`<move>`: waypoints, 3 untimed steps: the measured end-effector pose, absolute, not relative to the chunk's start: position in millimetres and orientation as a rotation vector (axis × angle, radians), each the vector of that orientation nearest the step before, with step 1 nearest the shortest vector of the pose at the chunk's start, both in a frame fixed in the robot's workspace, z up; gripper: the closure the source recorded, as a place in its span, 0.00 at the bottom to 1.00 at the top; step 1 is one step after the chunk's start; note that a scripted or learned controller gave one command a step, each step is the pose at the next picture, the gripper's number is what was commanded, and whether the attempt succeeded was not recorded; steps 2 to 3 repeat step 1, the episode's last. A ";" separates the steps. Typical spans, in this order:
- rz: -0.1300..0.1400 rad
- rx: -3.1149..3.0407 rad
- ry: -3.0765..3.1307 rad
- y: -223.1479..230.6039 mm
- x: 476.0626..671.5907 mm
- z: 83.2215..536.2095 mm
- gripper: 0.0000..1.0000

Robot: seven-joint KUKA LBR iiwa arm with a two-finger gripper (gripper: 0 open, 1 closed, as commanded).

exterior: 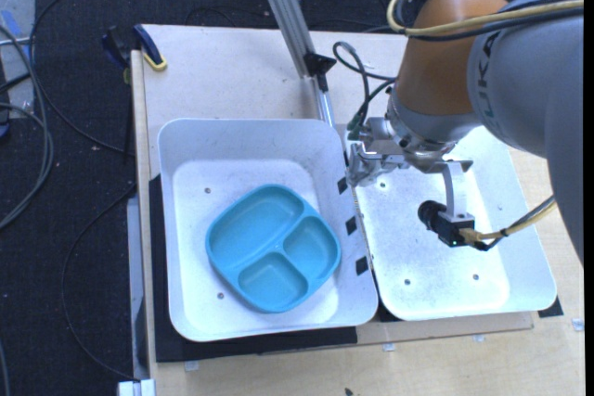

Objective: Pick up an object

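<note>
Item: blue tray (272,247), awaiting pickup; approach step.
Tray lies flat in the left bin (186,153), untouched. Gripper (371,164) hangs over the right bin (483,283) near the shared rims; its state cannot be told. Next move likely calls for shifting left, then descending onto the tray's rim.

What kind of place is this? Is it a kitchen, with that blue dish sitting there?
More likely a robotics lab or test bench than a kitchen. A grey robot arm reaches over two white bins, loose cables trail across the dark floor, and the blue divided plate looks like a practice object.
</note>
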State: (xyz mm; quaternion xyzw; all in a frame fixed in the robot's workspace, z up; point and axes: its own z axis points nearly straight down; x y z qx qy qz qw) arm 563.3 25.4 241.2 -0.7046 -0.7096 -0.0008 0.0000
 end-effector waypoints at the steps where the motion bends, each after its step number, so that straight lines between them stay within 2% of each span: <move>1: -0.002 -2.212 -2.230 78.3 578.7 227.1 1.00; 3: -0.002 -2.212 -2.230 78.3 578.7 227.1 1.00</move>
